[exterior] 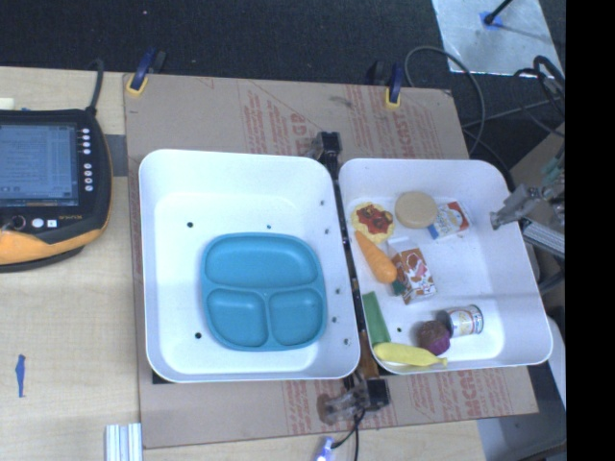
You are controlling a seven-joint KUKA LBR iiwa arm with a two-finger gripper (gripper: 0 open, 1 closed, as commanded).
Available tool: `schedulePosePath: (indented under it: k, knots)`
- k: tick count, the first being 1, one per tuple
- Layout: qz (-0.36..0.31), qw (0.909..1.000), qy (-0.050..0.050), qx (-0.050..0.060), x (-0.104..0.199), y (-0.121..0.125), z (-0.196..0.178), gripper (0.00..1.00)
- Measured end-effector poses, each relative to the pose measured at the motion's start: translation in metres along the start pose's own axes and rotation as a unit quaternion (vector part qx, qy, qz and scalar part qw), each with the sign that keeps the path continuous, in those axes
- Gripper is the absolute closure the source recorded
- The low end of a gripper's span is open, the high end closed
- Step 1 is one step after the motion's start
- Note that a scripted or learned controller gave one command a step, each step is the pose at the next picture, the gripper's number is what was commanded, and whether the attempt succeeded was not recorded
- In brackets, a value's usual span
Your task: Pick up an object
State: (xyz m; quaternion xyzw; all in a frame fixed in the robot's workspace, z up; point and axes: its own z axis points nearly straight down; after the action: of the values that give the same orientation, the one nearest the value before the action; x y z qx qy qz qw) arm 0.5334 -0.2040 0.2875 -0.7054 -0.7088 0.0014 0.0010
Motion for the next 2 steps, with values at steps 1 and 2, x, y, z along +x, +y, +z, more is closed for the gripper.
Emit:
schedulePosePath:
  k: [1, 2]
  knots:
    - [-0.001, 1.0000, 0.000, 0.001, 0.059, 0.035, 0.081, 0.00]
    - [0.000, 1.0000, 0.000, 0.001, 0.103, -0.005, 0.187, 0.00]
